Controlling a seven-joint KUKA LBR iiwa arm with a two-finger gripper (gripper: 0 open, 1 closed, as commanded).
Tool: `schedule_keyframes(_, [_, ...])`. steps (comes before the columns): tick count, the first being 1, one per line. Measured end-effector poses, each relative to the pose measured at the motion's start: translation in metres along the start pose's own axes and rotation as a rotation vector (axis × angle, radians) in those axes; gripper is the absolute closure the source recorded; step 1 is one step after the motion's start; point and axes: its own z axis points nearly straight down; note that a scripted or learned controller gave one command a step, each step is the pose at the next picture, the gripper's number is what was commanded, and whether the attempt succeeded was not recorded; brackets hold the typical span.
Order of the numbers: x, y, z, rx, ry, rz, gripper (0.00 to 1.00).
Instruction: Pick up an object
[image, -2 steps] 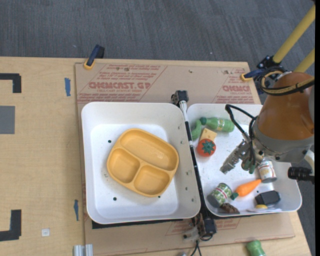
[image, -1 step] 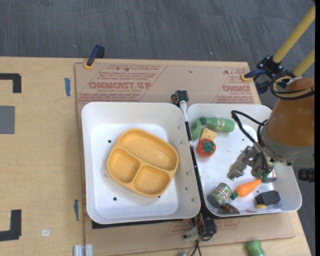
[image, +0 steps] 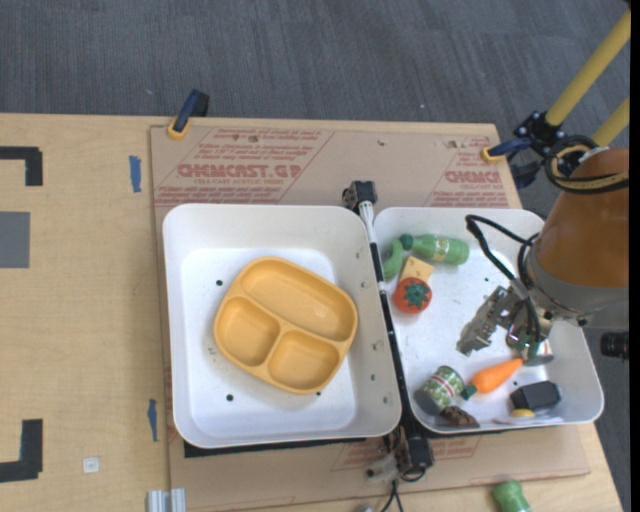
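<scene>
My gripper (image: 503, 335) hangs over the middle of the right bin (image: 580, 350), below the grey and orange arm that comes in from the right. Just under it lies an orange carrot (image: 496, 376). A small printed can (image: 443, 385) lies to the carrot's left, and a black and yellow block (image: 534, 398) to its right. Further back in the bin are a red tomato (image: 412, 294), a yellow cheese wedge (image: 416, 271) and a green bottle (image: 434, 249). I see nothing held in the gripper.
The left bin (image: 190, 330) holds a yellow divided plate (image: 285, 324). A brown item (image: 460, 417) lies at the right bin's front edge. A black cable (image: 497, 240) loops over the right bin's back. A green object (image: 511, 494) lies on the bench in front.
</scene>
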Motion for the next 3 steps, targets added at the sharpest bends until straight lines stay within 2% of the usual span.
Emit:
schedule_keyframes(1, [-0.004,0.027,0.002,0.0,0.0,-0.307,1.0])
schedule_keyframes(2, [-0.063,0.023,0.06,0.0,0.0,-0.558,1.0])
schedule_keyframes(3, [-0.098,0.033,0.037,0.0,-0.001,-0.594,1.0])
